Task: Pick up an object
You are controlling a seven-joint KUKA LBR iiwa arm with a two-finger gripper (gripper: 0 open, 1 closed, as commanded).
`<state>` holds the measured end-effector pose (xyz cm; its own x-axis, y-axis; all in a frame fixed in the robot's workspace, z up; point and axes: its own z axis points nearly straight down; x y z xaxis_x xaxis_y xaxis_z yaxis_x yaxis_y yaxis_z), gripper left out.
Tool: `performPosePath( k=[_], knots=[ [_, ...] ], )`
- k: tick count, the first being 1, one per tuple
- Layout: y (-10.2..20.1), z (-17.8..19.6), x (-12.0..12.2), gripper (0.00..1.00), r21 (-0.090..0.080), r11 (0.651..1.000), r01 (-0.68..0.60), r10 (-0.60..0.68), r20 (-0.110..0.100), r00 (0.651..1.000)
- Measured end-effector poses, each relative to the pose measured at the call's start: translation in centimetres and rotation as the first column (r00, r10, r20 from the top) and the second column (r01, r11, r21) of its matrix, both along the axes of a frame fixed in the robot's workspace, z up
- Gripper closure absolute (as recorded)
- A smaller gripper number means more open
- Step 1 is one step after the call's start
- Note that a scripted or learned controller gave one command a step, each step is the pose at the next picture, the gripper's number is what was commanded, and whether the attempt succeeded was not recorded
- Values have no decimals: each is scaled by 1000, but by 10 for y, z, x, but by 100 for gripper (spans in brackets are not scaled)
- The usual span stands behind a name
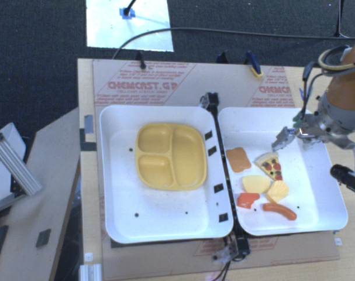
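Beside jaws (282, 140): red-dotted pizza slice (270, 165)

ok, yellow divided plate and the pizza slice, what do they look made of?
Yellow divided plate: looks like moulded plastic, matte, uniform colour with soft rounded compartment ridges. Pizza slice: probably plastic or rubber toy food, flat colours with painted red dots; too small to tell which.

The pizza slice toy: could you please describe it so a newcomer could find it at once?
Look in the right-hand white bin, where toy foods cluster near the divider. The pizza slice lies topmost right in that cluster, just below the gripper. It alone is a pale wedge with red dots.
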<state>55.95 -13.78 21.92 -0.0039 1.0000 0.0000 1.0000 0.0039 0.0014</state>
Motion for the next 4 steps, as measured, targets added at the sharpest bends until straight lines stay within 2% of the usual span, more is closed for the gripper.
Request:
performPosePath(
  k=[2,3,4],
  knots=[
    [-12,-108,-12,0,1,1000,3,-3,-4,1000],
    [-12,-135,-11,0,0,1000,3,-3,0,1000],
    [-12,-123,-9,100,-1,1000,3,-3,5,1000]
  ],
)
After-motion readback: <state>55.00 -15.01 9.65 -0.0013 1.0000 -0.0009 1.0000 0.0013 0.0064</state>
